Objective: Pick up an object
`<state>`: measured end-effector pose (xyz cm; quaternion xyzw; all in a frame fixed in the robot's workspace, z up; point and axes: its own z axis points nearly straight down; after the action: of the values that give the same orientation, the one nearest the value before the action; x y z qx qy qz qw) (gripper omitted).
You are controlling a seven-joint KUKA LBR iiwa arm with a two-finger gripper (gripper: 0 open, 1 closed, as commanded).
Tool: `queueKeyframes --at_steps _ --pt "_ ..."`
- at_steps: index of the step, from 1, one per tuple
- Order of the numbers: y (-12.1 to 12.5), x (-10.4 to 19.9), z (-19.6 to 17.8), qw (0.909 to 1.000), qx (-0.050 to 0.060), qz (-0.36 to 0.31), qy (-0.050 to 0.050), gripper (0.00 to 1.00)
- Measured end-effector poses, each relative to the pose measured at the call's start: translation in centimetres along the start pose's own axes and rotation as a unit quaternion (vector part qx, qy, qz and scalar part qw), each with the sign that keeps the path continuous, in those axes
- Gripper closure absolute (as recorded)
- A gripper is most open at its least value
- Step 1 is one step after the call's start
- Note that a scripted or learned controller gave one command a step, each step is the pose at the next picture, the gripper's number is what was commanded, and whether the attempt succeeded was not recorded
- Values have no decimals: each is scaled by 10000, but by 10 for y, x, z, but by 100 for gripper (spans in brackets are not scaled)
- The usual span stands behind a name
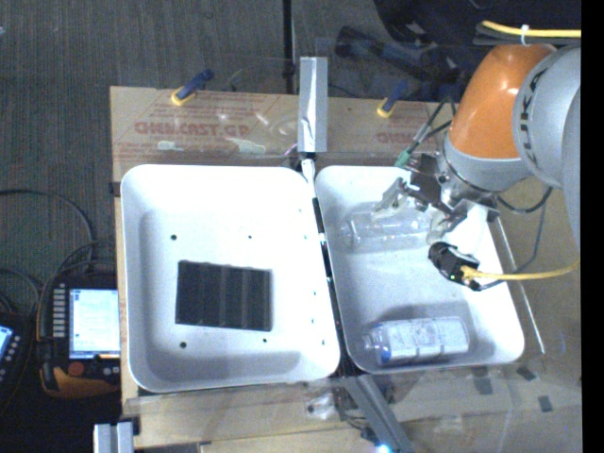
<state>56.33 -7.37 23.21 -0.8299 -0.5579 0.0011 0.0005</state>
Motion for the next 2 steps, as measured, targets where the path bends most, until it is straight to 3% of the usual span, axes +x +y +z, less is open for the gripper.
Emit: queueKeyframes --at_steps 1,2 --pt "0 1 -9 10000 10 -6 2 100" --pt "0 1 -9 10000 11 -5 2 0"
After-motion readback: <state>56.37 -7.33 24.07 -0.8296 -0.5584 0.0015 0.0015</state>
